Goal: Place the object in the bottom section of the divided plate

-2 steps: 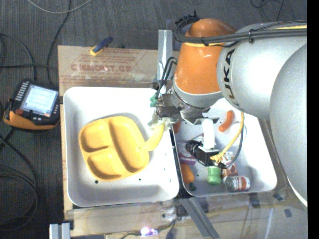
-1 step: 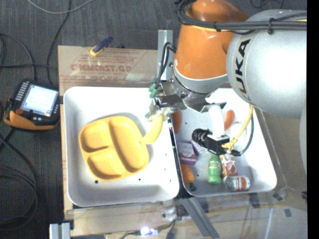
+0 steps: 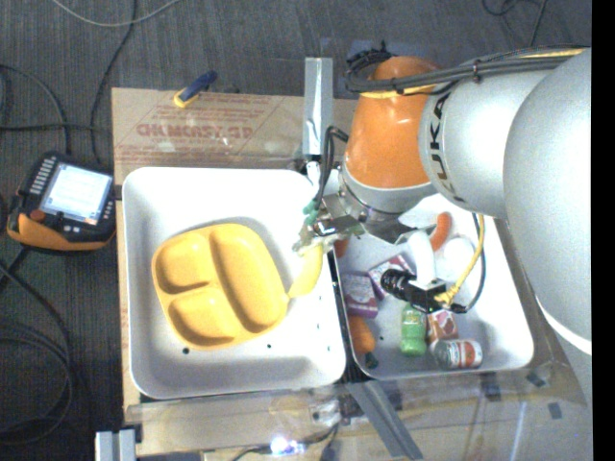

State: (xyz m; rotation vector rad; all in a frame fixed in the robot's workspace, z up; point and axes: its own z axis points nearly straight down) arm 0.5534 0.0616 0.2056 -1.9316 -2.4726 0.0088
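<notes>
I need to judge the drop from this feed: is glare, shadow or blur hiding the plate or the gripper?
Camera view: lighting is even; the yellow divided plate is sharp, its dividers legible, with slight sheen. The left white bin is bright but not blown out. The gripper is small and soft under the arm's bulk, and the pale yellow object beneath it is mildly blurred.

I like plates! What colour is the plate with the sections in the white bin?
The divided plate is yellow, seen in the camera view.

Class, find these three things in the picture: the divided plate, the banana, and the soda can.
divided plate [image 3: 223, 286], camera view, rim between sections.
banana [image 3: 306, 272], camera view, middle of the fruit.
soda can [image 3: 456, 354], camera view, its side.
</notes>
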